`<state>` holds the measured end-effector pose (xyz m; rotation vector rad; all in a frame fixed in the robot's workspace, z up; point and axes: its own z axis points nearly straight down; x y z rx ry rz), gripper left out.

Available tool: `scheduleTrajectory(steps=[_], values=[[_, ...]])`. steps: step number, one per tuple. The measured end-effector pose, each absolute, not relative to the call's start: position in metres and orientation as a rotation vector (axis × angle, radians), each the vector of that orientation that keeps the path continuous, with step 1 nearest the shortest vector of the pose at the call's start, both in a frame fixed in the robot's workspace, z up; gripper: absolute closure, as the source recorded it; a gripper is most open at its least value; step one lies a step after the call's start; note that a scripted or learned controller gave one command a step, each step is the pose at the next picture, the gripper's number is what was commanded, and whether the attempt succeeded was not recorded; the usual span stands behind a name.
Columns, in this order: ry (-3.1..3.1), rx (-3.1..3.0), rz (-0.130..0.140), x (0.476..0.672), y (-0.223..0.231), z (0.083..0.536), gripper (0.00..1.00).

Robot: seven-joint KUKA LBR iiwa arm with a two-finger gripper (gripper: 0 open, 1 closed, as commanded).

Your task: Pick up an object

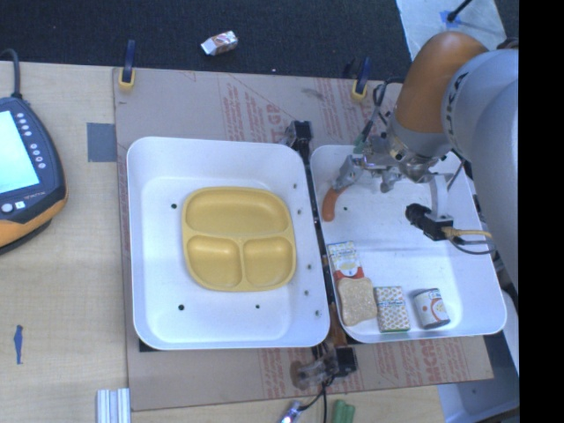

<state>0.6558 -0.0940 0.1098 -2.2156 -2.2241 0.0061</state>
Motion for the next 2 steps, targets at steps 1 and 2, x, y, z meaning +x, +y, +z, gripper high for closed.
scheduleTrajectory(steps=[1, 2], values=[[-2.231, -2.218, -0.012, 0.6606, -0.0917, 0.0984, 0.0], [-2.224, -2.213, 0.005, 0.6567, -0.0936, 0.103, 1.0]])
